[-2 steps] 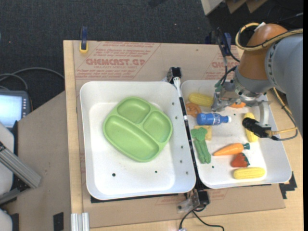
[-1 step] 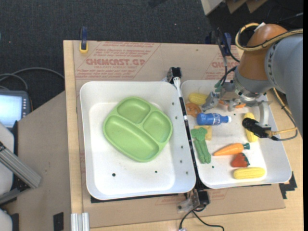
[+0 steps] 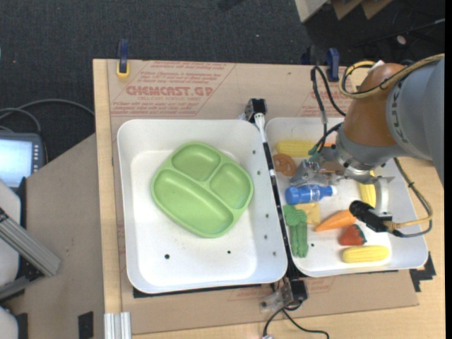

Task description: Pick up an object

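Two shallow white bins sit side by side on the surface [image 3: 176, 90]. Entry from my remote station, single overhead view.

Left bin [image 3: 141, 249]: one green divided plate [image 3: 203, 188], lying flat near its centre, tipped slightly toward 10 o'clock.

Right bin [image 3: 319, 258]: the arm [image 3: 413, 111] comes in from 3 o'clock and the hand [image 3: 316, 168] is low over the bin's 9 o'clock half. I cannot tell whether the hand is apart or together, and I see nothing gripped in it.

Objects noted in the right bin:
- blue bottle [image 3: 308, 193], on its side at 9 o'clock, just at 6 o'clock from the hand; contact not resolvable.
- small yellow block [image 3: 308, 210], touching the bottle's 6 o'clock side.
- yellow corn cob [image 3: 295, 147] at 10 o'clock, near the bin's rim.
- brown round piece [image 3: 284, 164], just beside the hand at its 9 o'clock.
- green vegetable [image 3: 298, 230] at 8 o'clock, along the wall.
- orange carrot [image 3: 337, 219], near the centre.
- red piece [image 3: 351, 236], touching the carrot's 5 o'clock end.
- second corn cob [image 3: 365, 254] at 6 o'clock, just beside the red piece.
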`<state>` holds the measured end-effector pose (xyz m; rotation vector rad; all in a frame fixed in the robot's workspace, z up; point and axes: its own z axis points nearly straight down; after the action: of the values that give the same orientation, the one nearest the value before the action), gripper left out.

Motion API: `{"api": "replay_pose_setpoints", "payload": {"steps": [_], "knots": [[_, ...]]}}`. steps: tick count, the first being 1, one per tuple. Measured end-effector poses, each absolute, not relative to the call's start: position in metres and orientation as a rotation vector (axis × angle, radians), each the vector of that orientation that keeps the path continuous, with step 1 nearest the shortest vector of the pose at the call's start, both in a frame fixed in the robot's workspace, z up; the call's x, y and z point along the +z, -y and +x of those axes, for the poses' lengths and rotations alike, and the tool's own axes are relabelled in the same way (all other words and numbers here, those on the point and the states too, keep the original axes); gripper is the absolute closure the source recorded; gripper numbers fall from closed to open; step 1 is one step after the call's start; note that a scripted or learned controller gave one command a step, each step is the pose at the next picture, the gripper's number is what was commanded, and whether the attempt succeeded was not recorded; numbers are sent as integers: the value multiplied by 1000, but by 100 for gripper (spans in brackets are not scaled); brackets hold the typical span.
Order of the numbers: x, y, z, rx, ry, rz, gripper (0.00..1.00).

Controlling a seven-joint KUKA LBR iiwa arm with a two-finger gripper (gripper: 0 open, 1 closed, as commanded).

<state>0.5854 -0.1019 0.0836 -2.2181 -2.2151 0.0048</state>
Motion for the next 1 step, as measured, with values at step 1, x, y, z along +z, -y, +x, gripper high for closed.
{"api": "replay_pose_setpoints", "payload": {"steps": [1], "knots": [[82, 106, 662, 33, 2213, -2191, 0]]}}
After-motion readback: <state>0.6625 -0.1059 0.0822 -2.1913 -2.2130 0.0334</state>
